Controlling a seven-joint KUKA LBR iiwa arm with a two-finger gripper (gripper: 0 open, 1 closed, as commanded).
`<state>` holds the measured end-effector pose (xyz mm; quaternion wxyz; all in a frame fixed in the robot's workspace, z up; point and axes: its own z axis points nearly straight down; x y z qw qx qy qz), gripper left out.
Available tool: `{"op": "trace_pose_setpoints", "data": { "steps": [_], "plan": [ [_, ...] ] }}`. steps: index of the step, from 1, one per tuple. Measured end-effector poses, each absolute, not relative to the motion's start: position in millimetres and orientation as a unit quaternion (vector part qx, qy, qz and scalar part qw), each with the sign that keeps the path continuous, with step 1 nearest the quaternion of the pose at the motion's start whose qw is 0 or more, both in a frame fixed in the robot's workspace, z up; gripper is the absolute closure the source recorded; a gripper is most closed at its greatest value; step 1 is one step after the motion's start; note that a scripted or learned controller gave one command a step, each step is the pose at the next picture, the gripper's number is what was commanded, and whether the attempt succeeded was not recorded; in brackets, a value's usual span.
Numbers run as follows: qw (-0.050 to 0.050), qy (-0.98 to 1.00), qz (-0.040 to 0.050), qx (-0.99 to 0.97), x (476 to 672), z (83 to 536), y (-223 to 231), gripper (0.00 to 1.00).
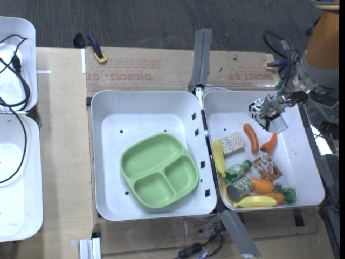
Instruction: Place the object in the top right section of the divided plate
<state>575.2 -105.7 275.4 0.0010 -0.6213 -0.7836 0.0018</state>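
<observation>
Gripper (272,111) sits over the right bin (302,161), can't tell its state; confirm a grasp before crossing to the green plate (159,170), right of centre.

Your arm (323,42) enters at the upper right. You will note a broad orange band over a grey cylindrical wrist housing, with a pale ring at the band's top edge. Dark cables loop beside the wrist on its left. Below the housing sits the hand (272,112), a compact assembly of black and white parts with a light grey block at its lower end.
</observation>
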Motion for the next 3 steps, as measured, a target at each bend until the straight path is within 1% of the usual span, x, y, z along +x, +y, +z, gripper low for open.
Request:
{"op": "trace_pose_setpoints", "data": {
  "steps": [1,2,3],
  "plan": [
    [0.001,-0.806,0.0010,-0.592,577.4,270.0,-70.8,1.00],
    [0.001,-0.840,0.0011,-0.543,571.6,254.8,-55.0,1.00],
    [0.001,-0.839,0.0015,-0.544,572.1,263.2,-56.9,1.00]
  ]
}}
